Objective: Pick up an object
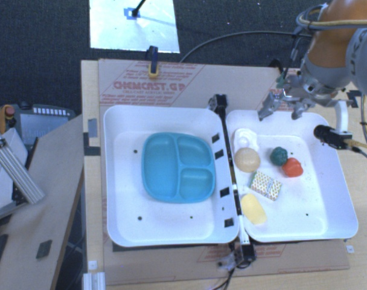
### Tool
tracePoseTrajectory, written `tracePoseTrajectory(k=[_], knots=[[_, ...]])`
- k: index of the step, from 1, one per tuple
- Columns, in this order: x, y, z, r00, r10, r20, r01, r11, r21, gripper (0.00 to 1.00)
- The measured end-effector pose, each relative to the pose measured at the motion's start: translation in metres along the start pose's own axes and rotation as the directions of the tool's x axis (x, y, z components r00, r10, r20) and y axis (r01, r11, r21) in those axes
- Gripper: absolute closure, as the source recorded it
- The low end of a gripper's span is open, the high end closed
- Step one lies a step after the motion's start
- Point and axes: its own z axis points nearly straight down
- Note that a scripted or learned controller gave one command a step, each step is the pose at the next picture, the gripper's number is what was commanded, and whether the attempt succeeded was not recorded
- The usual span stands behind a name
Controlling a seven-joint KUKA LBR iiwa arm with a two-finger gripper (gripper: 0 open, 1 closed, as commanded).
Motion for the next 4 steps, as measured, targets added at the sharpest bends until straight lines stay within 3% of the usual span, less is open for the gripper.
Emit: tracePoseTrajectory(k=[1,4], knots=[[0.000,0.002,-0.007,1.000,-0.002,0.001,0.002,1.000,-0.012,0.00],[-0.013,0.013,0.142,1.000,0.001,0.001,-0.001,1.000,-0.010,0.00]])
